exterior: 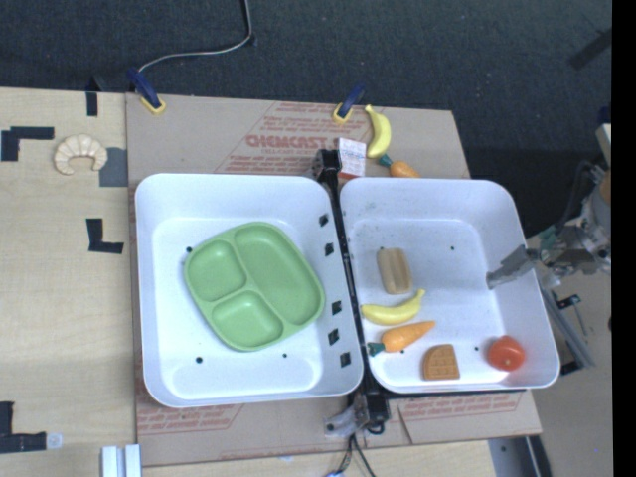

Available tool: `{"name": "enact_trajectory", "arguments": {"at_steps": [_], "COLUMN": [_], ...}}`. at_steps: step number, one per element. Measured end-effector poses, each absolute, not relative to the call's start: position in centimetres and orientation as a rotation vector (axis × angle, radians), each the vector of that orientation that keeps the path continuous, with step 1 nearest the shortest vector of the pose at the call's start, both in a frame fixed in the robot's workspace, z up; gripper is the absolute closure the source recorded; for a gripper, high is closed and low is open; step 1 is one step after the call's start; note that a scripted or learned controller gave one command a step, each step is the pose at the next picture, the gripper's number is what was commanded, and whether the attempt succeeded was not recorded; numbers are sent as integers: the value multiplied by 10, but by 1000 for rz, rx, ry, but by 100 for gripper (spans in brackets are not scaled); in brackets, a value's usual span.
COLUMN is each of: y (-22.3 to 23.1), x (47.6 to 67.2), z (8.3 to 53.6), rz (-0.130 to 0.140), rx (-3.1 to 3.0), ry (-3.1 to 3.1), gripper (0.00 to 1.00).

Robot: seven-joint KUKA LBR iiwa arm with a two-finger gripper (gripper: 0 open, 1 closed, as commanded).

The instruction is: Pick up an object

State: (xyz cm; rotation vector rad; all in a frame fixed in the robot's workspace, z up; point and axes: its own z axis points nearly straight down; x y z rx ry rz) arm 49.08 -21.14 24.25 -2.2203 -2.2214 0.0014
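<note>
The right bin (pixel 437 199) holds a tan bread block (pixel 395 270), a yellow banana (pixel 394 310), an orange carrot (pixel 405 337), a brown cracker (pixel 440 363) and a red tomato (pixel 506 354). My gripper (pixel 505 268) reaches in over this bin's right rim, pointing left. It is above and apart from the tomato, and nothing shows in its grasp. The arm behind it is mostly cut off at the right.
The left bin (pixel 159 207) carries a green divided plate (pixel 254 284). Behind the bins on the cardboard lie a second banana (pixel 378 131) and a small carrot (pixel 401 170). A croissant (pixel 80 153) rests on the bench at far left.
</note>
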Motion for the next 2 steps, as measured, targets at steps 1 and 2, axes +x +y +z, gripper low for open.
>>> {"name": "enact_trajectory", "arguments": {"at_steps": [1,2], "y": [-162,-104], "x": [526,549], "z": [161,86], "rz": [2,-2], "rx": [-2217,-2220], "ry": [-2221,-2224], "gripper": [0,0]}}
